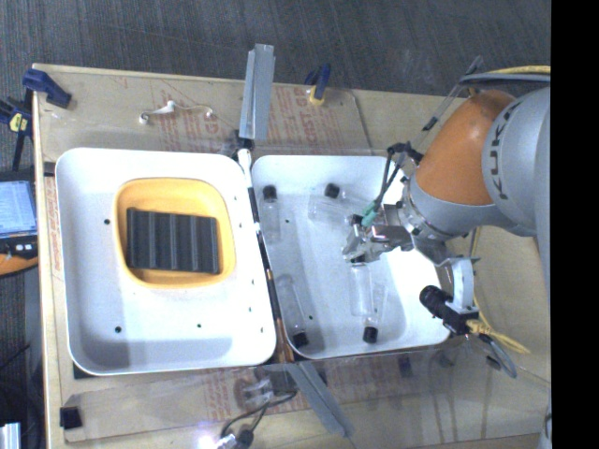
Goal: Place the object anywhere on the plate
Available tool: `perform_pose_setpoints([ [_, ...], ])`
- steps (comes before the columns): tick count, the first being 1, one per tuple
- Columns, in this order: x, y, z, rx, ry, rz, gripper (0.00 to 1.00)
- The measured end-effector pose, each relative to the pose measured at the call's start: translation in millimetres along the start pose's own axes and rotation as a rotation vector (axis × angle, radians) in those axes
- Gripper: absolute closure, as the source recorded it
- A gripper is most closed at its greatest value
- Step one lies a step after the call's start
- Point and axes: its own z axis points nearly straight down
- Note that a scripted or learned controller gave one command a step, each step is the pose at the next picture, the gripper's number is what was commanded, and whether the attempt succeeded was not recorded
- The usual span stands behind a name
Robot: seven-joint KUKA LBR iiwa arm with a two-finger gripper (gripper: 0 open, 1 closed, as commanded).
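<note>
Gripper (360, 241) low over right bin (290, 190), metallic, finger state impossible to tell (glare, clutter). Clear plastic tube-shaped object (367, 299) with black cap lying on bin floor just below gripper. Yellow rounded-square plate (173, 229), dark ribbed centre, in left bin (84, 251)

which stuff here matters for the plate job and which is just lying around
Job: yellow plate in the left bin; clear tubes in the right bin; gripper.
Lying about: blue clamp, metal hook, tablet.
</note>
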Motion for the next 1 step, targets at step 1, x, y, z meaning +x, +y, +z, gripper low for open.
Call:
perform_pose_setpoints([
  [1,40.3,23.8,-28.3,-0.001,-0.001,-0.262,1.0],
])
